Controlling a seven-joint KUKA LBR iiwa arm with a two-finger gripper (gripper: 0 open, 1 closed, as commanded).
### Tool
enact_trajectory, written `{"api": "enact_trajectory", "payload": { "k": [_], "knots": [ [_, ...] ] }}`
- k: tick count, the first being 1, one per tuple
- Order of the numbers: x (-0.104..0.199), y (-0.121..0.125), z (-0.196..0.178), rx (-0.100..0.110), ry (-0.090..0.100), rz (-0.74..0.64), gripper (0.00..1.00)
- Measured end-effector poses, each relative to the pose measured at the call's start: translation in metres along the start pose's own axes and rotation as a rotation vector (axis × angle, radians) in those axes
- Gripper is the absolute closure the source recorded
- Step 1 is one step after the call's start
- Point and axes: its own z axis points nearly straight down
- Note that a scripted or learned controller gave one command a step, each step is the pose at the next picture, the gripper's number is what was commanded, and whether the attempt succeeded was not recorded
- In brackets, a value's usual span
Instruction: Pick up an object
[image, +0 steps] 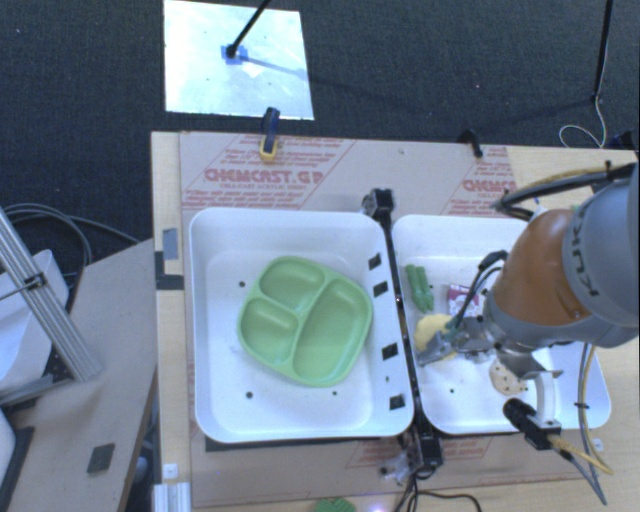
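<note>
Within the right bin (455, 425), the gripper (440, 345) hovered at a yellow object (432, 327) near the bin's nine o'clock wall; jaw spacing could not be judged. A green piece (418, 287) lay at twelve o'clock of it. The left bin (215, 250) bore a green divided plate (305, 320).

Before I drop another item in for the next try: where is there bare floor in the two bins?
Left bin: bare floor rings the green divided plate, widest along its near and far walls. Right bin is crowded: a green object, a yellow object and a beige disc sit beneath the arm; bare floor lies along its near wall.
</note>
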Motion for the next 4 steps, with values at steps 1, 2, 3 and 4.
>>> {"api": "enact_trajectory", "payload": {
  "k": [1, 2, 3, 4],
  "knots": [
    [0.079, 0.090, -0.110, -0.022, -0.001, -0.011, 0.00],
    [-0.002, 0.085, -0.103, -0.006, -0.006, 0.007, 0.00],
    [-0.007, 0.092, -0.002, -0.014, -0.009, 0.002, 0.00],
    [-0.027, -0.019, -0.073, -0.001, -0.002, 0.007, 0.00]
  ]
}}
